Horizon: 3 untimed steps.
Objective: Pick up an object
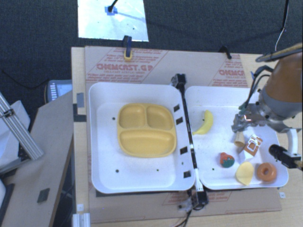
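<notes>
My gripper hangs low over the right bin, near its right side, on the grey arm with the orange band. Just below its tip lies a small tan piece, and whether the two touch is unclear. Beside that piece is a brown-and-white carton. A yellow banana lies to the gripper's left. Along the bin's front edge sit a red strawberry-like toy, a pale yellow chip and an orange donut.
The left bin holds a yellow divided plate. A black divider strip runs between the bins. A black fitting sticks out of the arm at the right bin's right wall. Cardboard lies under both bins.
</notes>
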### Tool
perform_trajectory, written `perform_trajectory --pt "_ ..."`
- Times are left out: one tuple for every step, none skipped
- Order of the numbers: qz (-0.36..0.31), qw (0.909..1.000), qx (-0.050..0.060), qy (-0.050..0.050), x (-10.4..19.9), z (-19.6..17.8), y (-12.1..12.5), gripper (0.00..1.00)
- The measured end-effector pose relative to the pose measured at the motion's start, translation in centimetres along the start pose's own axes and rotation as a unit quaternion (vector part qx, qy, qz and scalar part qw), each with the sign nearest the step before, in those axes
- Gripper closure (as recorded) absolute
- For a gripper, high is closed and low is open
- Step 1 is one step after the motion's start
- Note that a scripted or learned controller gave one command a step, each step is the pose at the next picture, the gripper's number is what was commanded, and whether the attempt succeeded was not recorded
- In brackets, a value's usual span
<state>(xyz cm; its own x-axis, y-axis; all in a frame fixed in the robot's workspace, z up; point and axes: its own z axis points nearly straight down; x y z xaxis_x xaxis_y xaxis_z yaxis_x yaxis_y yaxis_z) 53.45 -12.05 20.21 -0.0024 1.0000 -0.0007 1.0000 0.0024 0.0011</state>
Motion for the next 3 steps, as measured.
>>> perform_trajectory --pt "-0.004 1.0 0.0 0.001 4.9 0.3 0.9 1.0" --pt "-0.004 1.0 -0.001 0.0 10.7 0.2 3.0 1.0" --pt "-0.004 1.0 -0.001 0.002 16.7 -1.3 4.6 1.0"
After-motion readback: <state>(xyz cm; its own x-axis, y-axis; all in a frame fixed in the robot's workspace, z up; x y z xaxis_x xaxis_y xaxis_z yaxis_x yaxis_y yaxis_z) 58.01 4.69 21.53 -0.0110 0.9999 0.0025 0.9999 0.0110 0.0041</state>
